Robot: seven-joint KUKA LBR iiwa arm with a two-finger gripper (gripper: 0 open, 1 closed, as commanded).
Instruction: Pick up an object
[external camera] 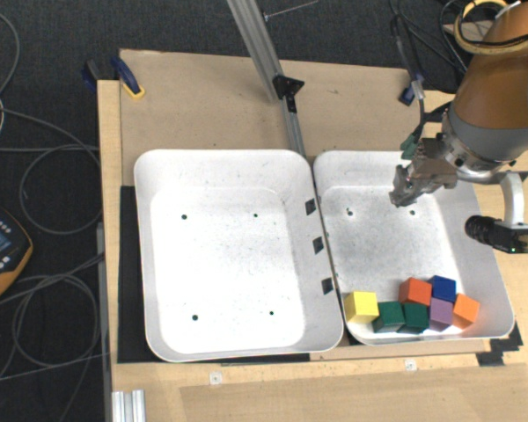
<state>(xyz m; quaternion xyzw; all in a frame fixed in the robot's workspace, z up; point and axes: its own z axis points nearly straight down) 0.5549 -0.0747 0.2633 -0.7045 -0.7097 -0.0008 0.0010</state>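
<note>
The arm (493, 77) is reaching in from the right, its orange band sitting high over the far right corner, and the jaws (407, 192) are hanging over the upper part of the right bin (378, 236). From up here I cannot tell whether they are open or closed; they read as one dark cluster, and no object is showing between them.

The blocks are all sitting well apart from the jaws, bunched along the near edge of that right bin. The yellow block (363, 305) is lying on the left of the group, slightly apart from the rest. Next to it the two green blocks (401, 316) are resting side by side. Behind them the orange-red block (416, 290) is touching the blue block (443, 287), the purple block (441, 309) is sitting just in front of the blue one, and the orange block (465, 308) is closing out the right end.

The left bin (220, 253) is lying beside it on the tabletop (202, 86).
</note>
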